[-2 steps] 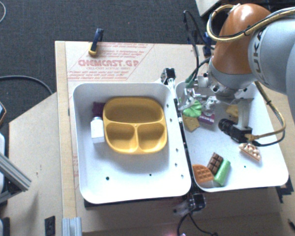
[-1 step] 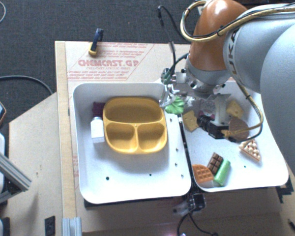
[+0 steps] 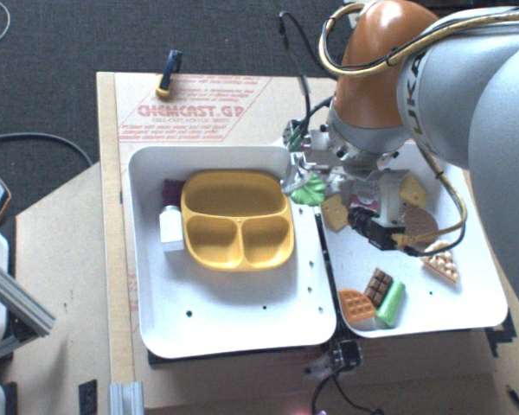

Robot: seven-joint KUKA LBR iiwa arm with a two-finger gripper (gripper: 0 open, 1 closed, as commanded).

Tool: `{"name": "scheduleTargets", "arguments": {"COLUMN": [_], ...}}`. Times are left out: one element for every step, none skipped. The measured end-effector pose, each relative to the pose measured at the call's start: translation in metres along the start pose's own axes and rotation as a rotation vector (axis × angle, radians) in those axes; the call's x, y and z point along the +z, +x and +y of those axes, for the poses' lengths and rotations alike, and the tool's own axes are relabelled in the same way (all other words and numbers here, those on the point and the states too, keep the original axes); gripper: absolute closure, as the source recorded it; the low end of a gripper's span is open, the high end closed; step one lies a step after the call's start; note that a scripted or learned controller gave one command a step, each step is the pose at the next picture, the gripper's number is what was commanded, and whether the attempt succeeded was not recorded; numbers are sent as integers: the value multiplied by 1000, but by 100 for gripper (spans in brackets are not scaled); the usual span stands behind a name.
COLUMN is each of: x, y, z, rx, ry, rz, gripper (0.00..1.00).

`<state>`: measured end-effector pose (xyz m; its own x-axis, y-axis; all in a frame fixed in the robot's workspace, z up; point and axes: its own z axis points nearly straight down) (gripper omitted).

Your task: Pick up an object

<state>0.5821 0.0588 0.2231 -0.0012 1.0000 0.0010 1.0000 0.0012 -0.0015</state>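
- Hanging low over the divide between the two shallow white bins, at the far left corner of the right bin (image 3: 467, 309): grey arm with orange band (image 3: 376, 50), wrist turned down, gripper (image 3: 316, 175) above the seam.
- Cannot tell how far the fingers stand apart; wrist hardware and cables hide them, and nothing seen clamped between them.
- Lying just under the gripper, against the right bin's left wall near its far corner: small green leafy plastic piece (image 3: 308, 192); long axis not readable.
- Just beside it, toward the bin's middle: tan cracker-shaped piece (image 3: 334, 213).
- Resting near the right bin's near edge: green rounded plastic stick (image 3: 390, 304), long axis slanting from near-left up to far-right, touching a brown chocolate-bar piece (image 3: 379, 285) and an orange waffle piece (image 3: 355, 304).
- Filling the middle of the left bin (image 3: 147, 301): yellow three-compartment plastic plate (image 3: 237, 220), with a small white bottle (image 3: 171, 228) at its left side.
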Motion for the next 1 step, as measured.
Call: {"name": "scheduleTargets", "arguments": {"x": [9], "y": [-3], "z": [8], "rx": [1], "ry": [-1], "rz": [-2], "gripper": [100]}}
